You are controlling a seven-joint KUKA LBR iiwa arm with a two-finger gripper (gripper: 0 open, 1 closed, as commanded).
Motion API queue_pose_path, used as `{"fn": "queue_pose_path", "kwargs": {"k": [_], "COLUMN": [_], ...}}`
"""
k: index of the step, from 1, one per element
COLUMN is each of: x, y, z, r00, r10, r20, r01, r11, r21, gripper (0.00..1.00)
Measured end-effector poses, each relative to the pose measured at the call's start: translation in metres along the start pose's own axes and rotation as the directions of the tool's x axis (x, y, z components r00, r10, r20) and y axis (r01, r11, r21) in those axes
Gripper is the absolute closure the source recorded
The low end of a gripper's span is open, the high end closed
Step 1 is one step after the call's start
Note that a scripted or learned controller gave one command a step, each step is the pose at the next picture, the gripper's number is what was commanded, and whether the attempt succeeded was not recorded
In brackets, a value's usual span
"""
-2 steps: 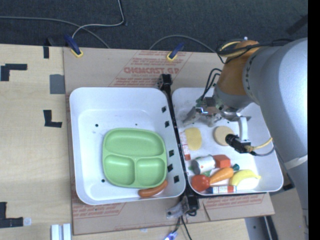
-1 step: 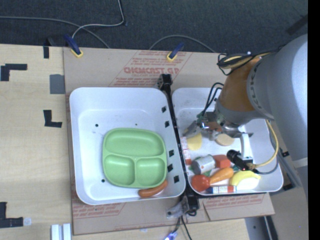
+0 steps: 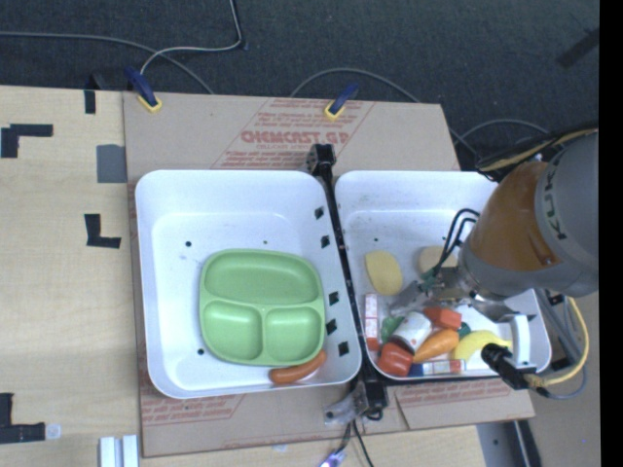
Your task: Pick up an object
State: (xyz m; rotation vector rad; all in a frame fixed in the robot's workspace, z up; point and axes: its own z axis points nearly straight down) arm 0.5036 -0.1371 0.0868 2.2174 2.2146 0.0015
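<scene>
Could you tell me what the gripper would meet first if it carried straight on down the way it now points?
Probably the pile of toy food in the right bin: the gripper points down just above it, most likely at the red and white pieces. Depth is hard to judge from this slanted view.

The grey arm (image 3: 574, 217) is seen reaching in from the right, orange band (image 3: 511, 227) above the wrist, bent down low. The gripper (image 3: 438, 295) is mostly hidden under the wrist, so not much is made out.
</scene>
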Motion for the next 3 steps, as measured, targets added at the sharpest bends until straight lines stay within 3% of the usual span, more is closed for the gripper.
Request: {"fn": "queue_pose_path", "kwargs": {"k": [1, 2, 3], "x": [0.0, 0.001, 0.044], "y": [0.001, 0.001, 0.09], "z": [-0.01, -0.01, 0.001], "r00": [1.0, 1.0, 1.0], "r10": [0.0, 0.0, -0.004], "r20": [-0.001, -0.001, -0.004], "r01": [0.0, 0.0, 0.004], "r11": [1.0, 1.0, 1.0], "r21": [-0.002, -0.001, 0.0], "gripper": [1.0, 0.0, 0.0]}}
